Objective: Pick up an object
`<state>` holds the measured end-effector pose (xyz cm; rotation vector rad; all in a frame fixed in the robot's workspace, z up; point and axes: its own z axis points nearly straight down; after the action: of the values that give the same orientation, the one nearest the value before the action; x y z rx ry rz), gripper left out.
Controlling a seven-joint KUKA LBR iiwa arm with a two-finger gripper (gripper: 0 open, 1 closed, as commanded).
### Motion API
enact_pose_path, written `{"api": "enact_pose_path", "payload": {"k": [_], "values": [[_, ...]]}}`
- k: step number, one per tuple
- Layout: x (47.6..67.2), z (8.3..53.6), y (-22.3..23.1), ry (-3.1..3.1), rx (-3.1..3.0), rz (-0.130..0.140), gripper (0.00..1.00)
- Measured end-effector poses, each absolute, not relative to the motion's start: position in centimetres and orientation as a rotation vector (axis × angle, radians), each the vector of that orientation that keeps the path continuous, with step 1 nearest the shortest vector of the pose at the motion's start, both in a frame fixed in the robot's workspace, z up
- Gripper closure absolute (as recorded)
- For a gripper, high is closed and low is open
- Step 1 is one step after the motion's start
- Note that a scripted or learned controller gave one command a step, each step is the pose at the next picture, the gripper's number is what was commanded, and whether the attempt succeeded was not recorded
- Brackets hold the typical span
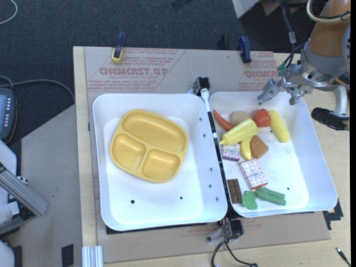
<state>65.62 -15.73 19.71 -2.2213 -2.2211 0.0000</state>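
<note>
The right bin (317, 166) holds a heap of toy foods: a yellow squeeze bottle (240, 131), a red tomato (261, 117), a corn cob (279, 125), an orange-red carrot (222, 120), a brown bread slice (258, 146), a pink-and-white carton (253, 174), a chocolate bar (235, 191) and a green vegetable (267, 196). My gripper (281, 93) hangs over the bin's far rim, just beyond the tomato and corn. It is open, its two fingers spread with nothing between them.
The left bin (105, 193) carries a yellow divided plate (149, 145). A black divider clip (202, 84) sits where the bins meet. Blue clamps (243, 48) hold the cardboard at the back. Cables run along the right side near the arm.
</note>
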Motion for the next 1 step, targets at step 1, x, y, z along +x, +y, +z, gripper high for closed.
{"api": "enact_pose_path", "payload": {"k": [1], "values": [[64.85, 13.72, -15.44, -2.219, -2.218, 0.005, 0.00]]}}
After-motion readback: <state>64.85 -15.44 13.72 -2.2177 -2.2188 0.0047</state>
